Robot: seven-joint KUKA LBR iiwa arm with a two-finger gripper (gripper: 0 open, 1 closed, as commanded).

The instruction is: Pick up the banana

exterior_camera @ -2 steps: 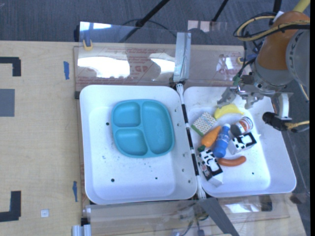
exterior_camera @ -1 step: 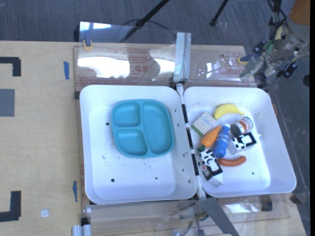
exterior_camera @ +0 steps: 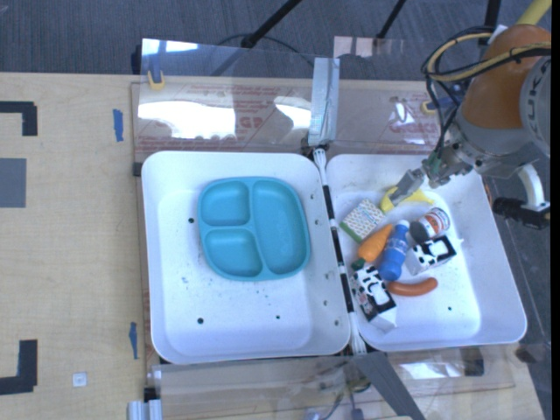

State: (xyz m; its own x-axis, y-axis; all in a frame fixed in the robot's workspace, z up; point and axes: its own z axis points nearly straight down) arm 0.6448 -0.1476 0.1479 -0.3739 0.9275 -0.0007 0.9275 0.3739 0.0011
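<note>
The banana (exterior_camera: 420,198) is a yellow piece lying in the upper part of the right bin (exterior_camera: 490,304), partly covered by the gripper. My gripper (exterior_camera: 404,187) comes down from the grey and orange arm (exterior_camera: 499,103) at the upper right and sits right over the banana's left half, at or just above it. The banana still seems to rest among the other items in the bin.
Packed close below the banana are a green-beige box (exterior_camera: 360,219), an orange carrot (exterior_camera: 374,243), a blue bottle (exterior_camera: 395,250), a red-white can (exterior_camera: 434,221), two black-and-white items (exterior_camera: 436,252) and a red sausage (exterior_camera: 411,288). The left bin (exterior_camera: 175,304) holds a blue divided plate (exterior_camera: 254,227).
</note>
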